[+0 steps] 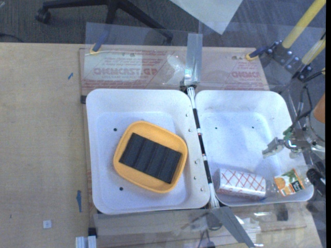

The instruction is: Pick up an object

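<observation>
Camera view | left bin (103,112): yellow tray (121,149) | right bin (232,112): checked box (242,183), carton (289,182) | jaws (282,146): spread, holding nothing

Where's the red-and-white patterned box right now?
In the camera view, the red-and-white patterned box lies against the near edge of the right bin, near its left corner, with the small orange-and-green carton to its right and the gripper above.

Two white bins are seen side by side. In the left bin (103,112), a yellow tray (121,151) with a black ridged insert (151,158) is laid. In the right bin (232,112), a red-and-white patterned box (242,183) and an orange-green packet (289,183) are found at lower right. The gripper (285,144) is positioned at the right edge.
</observation>
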Robot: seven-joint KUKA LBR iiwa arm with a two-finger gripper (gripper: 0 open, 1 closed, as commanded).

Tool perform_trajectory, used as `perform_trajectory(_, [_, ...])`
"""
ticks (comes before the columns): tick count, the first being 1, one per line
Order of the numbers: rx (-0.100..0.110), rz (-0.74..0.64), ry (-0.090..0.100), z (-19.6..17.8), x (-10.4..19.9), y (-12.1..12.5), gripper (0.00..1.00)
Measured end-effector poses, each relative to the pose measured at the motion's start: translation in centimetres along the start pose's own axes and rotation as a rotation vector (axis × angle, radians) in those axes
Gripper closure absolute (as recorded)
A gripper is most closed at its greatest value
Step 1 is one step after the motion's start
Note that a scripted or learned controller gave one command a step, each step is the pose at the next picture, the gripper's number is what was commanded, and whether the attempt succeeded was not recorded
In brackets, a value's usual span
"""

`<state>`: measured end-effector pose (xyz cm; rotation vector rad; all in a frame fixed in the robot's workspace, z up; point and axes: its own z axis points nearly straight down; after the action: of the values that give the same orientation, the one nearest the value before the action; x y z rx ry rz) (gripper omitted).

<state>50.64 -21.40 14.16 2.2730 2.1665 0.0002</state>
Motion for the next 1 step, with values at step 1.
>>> perform_trajectory(1, [-0.001,-0.035,0.004,4.75,0.06,-2.15,0.00])
